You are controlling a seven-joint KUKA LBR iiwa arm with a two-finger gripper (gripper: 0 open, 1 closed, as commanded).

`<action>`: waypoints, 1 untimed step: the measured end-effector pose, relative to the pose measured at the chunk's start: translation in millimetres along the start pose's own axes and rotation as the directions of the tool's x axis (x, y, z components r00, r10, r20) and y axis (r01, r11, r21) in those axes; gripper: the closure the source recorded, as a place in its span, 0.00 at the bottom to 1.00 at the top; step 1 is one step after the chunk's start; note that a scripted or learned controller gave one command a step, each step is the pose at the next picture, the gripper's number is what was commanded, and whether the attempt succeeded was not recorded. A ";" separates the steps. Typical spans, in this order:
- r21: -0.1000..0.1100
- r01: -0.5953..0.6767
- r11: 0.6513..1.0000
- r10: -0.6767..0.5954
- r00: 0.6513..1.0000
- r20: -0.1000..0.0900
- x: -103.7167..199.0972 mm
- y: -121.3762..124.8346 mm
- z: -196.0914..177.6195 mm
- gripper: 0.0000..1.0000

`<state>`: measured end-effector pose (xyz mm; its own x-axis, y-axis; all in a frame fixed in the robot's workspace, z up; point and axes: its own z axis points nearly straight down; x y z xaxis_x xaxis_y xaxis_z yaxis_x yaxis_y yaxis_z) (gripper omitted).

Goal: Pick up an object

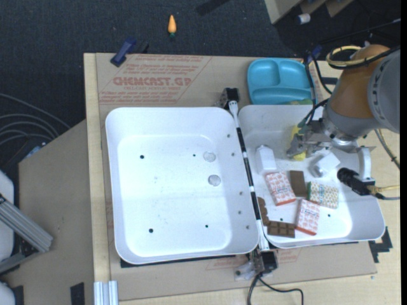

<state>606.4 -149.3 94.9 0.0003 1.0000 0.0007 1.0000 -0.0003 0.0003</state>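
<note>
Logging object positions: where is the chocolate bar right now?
The chocolate bar lies in the right bin, near its front-left corner, beside a red-patterned packet.

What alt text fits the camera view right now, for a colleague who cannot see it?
The grey arm with its orange band reaches from the right into the right white bin, its pincer low over small packets and chocolate-brown bars. The left white bin sits alongside, and a blue divided tray lies behind.

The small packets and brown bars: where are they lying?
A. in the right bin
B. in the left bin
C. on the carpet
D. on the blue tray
A: the packets and brown bars lie in the right bin, under the gripper.
</note>
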 end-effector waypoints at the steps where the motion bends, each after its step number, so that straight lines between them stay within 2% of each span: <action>1: -0.003 0.002 1.000 -0.002 1.000 0.000 41.6 -26.7 -109.9 1.00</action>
<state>579.7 -107.8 204.8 -0.0015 1.0000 0.0002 1.0000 0.0014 0.0031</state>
